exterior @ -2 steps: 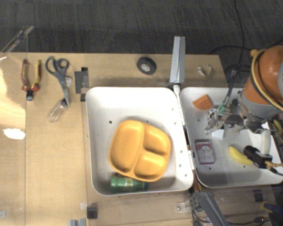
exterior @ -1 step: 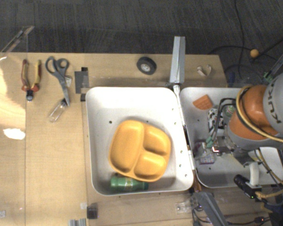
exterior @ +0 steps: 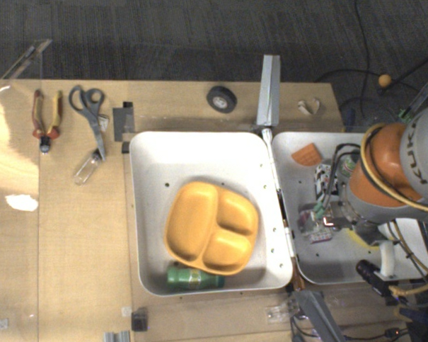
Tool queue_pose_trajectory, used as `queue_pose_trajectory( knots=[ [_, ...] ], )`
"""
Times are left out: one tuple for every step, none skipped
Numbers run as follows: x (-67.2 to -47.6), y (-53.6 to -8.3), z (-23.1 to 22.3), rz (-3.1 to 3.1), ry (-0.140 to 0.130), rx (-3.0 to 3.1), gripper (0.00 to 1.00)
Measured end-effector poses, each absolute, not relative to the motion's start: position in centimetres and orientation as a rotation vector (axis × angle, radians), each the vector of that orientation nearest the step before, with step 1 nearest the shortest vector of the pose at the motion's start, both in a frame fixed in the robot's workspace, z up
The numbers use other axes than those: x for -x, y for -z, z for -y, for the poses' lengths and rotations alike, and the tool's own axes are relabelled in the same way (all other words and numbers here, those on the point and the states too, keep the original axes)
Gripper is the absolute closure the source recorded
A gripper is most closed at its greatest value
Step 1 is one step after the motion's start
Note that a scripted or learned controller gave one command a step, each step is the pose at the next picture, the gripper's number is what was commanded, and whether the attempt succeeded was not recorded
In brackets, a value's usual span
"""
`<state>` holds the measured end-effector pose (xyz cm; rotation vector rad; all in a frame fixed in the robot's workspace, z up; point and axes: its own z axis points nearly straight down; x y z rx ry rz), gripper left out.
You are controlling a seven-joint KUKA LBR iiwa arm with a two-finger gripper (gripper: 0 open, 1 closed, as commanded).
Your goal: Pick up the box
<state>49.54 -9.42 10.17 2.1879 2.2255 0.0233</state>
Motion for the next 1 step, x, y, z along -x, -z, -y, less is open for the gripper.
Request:
queue_pose_trajectory(
  knots=[
    [-49.41, -21.74, 4.17, -2.013, -0.008, -2.407, 1.00]
  ],
)
